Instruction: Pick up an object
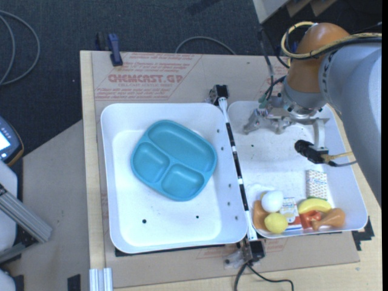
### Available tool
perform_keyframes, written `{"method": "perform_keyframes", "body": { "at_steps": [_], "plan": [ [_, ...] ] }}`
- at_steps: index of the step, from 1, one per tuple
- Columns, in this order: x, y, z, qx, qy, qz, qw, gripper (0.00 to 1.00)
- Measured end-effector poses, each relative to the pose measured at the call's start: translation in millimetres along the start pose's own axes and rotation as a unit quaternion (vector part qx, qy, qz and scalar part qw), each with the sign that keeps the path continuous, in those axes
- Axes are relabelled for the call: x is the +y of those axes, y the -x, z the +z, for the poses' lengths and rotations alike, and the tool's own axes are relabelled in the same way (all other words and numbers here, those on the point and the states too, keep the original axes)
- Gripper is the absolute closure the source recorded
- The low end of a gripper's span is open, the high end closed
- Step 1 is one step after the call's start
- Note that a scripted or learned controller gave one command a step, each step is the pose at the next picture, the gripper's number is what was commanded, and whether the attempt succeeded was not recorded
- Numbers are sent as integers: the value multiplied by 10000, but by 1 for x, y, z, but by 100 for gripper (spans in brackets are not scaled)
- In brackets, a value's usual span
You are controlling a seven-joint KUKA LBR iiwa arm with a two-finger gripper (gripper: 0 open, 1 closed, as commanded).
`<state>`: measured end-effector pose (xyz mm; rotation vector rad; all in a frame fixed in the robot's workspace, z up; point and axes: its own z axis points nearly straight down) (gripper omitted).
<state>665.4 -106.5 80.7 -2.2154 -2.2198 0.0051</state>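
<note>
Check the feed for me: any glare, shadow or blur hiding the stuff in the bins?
Camera view: even light, soft shadows only. The blue plate is sharp; the toy food is small and crowded, its edges soft. The arm covers the right bin's far corner.

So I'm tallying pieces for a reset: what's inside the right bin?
In the right bin, the near corner holds a white egg, lemon, banana and patterned packet. Items beneath the pile are covered.

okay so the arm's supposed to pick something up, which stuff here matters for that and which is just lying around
Part of the job:
- gripper, over the right bin
- white egg
- yellow lemon
- banana
- patterned packet

Just lying about:
- blue divided plate in the left bin
- blue clamp
- cardboard sheet
</note>
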Motion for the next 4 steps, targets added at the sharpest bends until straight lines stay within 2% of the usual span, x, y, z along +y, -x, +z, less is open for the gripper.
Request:
{"method": "perform_keyframes", "body": {
  "at_steps": [1, 2, 3, 4],
  "plan": [
    [1, -13, -4, -4, 19, 2, 10000, 0],
    [-8, -4, -4, -7, 17, 12, 10000, 0],
    [2, -6, -4, -11, 47, 5, 10000, 0],
    [1, 1, -4, -12, 45, 11, 10000, 0]
  ]
}}
